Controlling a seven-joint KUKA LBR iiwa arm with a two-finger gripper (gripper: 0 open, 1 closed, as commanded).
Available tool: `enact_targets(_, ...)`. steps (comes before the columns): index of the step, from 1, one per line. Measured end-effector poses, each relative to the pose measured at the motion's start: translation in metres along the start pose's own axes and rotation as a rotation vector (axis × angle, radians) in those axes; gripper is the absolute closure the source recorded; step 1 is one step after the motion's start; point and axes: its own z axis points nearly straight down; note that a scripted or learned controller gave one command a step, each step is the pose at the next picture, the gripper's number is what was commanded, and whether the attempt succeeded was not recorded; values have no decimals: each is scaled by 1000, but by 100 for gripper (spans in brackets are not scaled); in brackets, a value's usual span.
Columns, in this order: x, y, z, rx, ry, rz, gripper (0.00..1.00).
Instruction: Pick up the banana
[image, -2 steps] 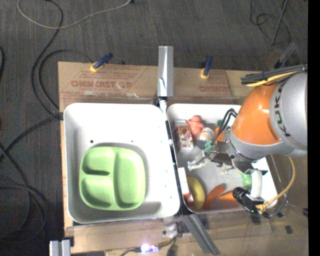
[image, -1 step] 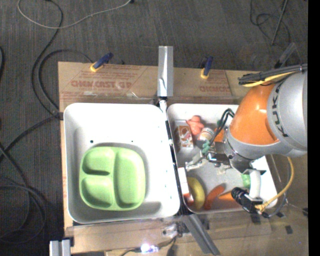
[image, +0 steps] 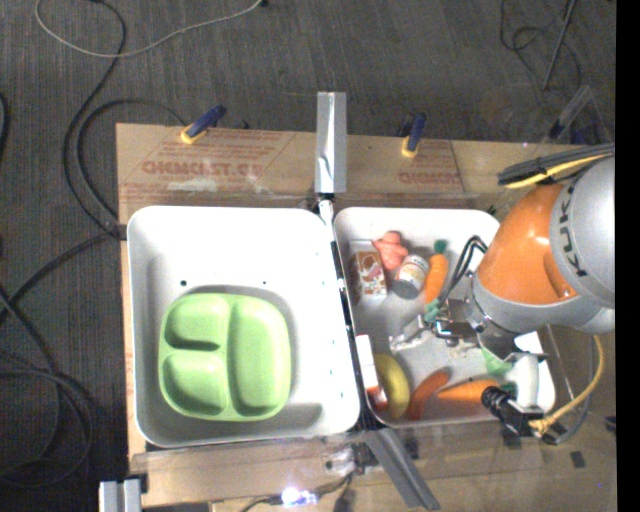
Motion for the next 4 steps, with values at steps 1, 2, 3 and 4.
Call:
enact_targets(1,5,3,52,-14,-1,-33,0)
enact_targets(2,4,5,43,-16,-3,-32,100)
enact_targets(3,-7,64,51,-14,3,337,100)
enact_targets(4,17,97,-41,-1,-4,545,100)
